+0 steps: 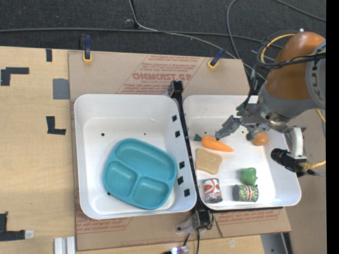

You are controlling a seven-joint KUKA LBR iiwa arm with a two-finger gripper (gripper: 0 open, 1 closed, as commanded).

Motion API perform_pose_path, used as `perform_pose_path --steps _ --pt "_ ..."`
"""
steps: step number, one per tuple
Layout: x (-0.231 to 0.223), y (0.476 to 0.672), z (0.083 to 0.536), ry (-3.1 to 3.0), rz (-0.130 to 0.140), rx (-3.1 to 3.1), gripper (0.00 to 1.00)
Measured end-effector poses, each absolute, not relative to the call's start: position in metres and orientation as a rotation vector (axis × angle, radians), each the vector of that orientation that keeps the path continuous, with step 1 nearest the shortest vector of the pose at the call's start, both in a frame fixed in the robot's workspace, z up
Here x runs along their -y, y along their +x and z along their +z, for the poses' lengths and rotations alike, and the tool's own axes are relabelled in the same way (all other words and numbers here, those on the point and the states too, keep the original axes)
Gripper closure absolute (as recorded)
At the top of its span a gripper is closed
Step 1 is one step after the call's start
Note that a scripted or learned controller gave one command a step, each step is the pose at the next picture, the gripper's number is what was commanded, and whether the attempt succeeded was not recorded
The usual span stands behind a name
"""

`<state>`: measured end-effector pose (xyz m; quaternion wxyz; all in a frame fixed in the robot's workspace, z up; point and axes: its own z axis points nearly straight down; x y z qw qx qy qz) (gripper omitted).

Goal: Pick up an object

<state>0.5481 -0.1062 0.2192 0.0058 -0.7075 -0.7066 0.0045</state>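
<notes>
Wooden table (32, 157) topped with a cardboard sheet (159, 73), dark carpet and loose cables behind. On the cardboard, two shallow white bins side by side: left bin (90, 110) carrying a teal divided plate (140, 172); right bin (280, 194) carrying the pickable clutter. Inside the right bin: toy carrot (217, 144) lying near the middle, tip pointing right; slice of toy bread (208, 161) just below it, apparently touching or nearly so; red-and-white can (212, 190) on its side at the front wall; green-labelled can (246, 193) beside that; green toy pepper (248, 175) just above the second can; small orange round fruit (259, 138) near the back right, partly under the wrist.

Reaching in from the right, grey arm with orange band, tool (231, 127) low over the bin, dark fingers slanting down toward the carrot's thick end. Fingers seemingly slightly spread with nothing between them, though hard to be sure at this angle.

Judged step: approach, not yet a grasp; nothing lifted. Likeliest target the carrot, just beside the fingertips. Next move calling for a short drop and a shift left so that both fingers straddle the carrot across its narrow width, then closing and lifting straight up. Worth watching: bread crowding the carrot's lower side, leaving little room for a finger, and a rounded, tapering body apt to slip or roll out of a pinch.
</notes>
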Motion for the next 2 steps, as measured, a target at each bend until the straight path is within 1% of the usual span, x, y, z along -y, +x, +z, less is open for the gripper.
perform_pose_path --steps 1,2 --pt "0.106 0.550 0.224 -2.217 0.004 2.221 0.00" --pt "0.104 0.552 0.179 -2.216 0.009 2.218 0.00"
